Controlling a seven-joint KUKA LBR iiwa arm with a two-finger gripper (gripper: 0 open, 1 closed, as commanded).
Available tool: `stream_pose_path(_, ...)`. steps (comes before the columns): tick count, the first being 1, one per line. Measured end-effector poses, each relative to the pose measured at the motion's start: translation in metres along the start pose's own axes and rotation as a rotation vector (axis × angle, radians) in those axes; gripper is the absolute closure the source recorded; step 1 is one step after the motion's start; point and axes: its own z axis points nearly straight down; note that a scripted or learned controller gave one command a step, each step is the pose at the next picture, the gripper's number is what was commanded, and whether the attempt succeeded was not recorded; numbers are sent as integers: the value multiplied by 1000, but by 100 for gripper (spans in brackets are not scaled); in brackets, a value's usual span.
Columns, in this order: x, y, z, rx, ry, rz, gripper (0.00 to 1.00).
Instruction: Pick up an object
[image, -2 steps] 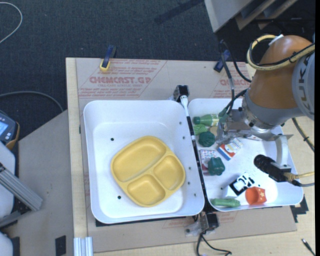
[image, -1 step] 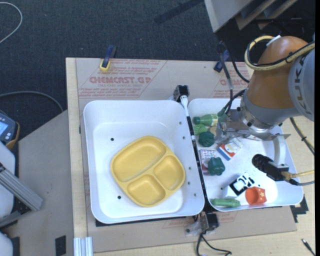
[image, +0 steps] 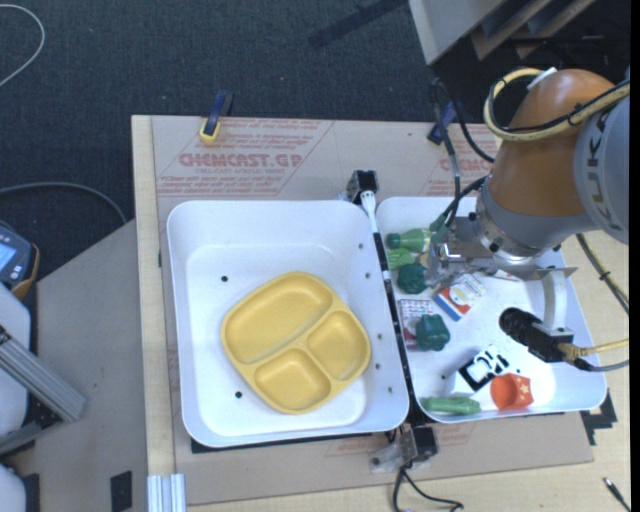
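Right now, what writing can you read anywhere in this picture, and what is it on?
"CHEMCAST G P": red print on the brown board under the bins, repeated partly at its right end.
"KU": on the grey arm, cut off at the edge.
Small card and black-and-white block in the right bin: markings too blurred to read.

A robotics lab: the grey-and-orange arm (image: 545, 150) trails loose cables over two white bins (image: 190, 300) clamped to a paper-covered board (image: 250, 155). Around that board lie dark carpet, stray wires and, to its left, an aluminium rail (image: 40, 375).
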Motion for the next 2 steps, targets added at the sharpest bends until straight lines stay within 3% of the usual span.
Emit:
stream_pose_path(1,4,-6,19,8,1,2,100)
stream_pose_path(2,3,-4,1,0,0,1,100)
